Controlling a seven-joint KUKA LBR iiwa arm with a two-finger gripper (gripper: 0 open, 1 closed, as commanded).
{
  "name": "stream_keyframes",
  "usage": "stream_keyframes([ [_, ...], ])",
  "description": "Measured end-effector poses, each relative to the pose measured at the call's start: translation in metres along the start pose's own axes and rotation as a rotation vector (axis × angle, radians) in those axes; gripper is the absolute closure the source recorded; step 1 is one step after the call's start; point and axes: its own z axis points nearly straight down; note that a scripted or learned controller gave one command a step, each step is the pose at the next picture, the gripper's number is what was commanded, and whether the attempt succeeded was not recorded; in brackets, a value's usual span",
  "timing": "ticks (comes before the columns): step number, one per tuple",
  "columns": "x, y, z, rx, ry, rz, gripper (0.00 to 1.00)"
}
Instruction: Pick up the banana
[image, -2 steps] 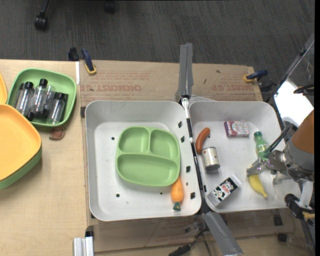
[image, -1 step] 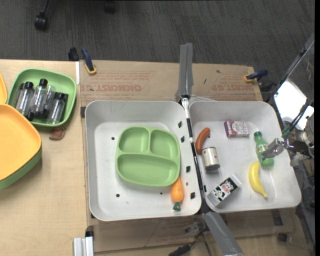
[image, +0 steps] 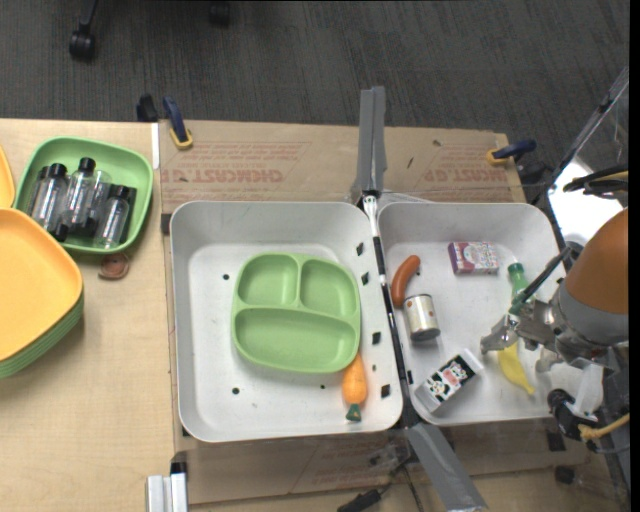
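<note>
The yellow banana (image: 518, 371) lies on the floor of the right bin (image: 470, 225), close to its right wall. My gripper (image: 520, 342) reaches in from the right and hovers over the banana's upper end. Its metal fingers (image: 496, 341) stand spread, one on each side of that end. The gripper is open, and the banana rests on the bin floor. The arm's orange band (image: 606, 265) sits above the wrist at the right edge.
The right bin also holds a black-and-white carton (image: 448, 380), a can (image: 421, 317), a red sausage (image: 404, 278), a purple box (image: 472, 257) and a green bottle (image: 516, 279). The left bin (image: 200, 300) holds a green divided plate (image: 297, 313) and a carrot (image: 354, 383).
</note>
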Motion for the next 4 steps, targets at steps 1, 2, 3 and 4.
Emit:
stream_keyframes([
  [1, -0.02, 0.0088, -0.0007, 0.002, 0.006, 0.022, 0.0],
  [2, -0.011, 0.0041, -0.0001, 0.001, 0.001, 0.014, 0.0],
  [3, -0.018, 0.0075, -0.0007, -0.001, 0.002, 0.024, 0.0],
  [4, -0.014, 0.0058, -0.0005, -0.001, 0.001, -0.329, 0.0],
])
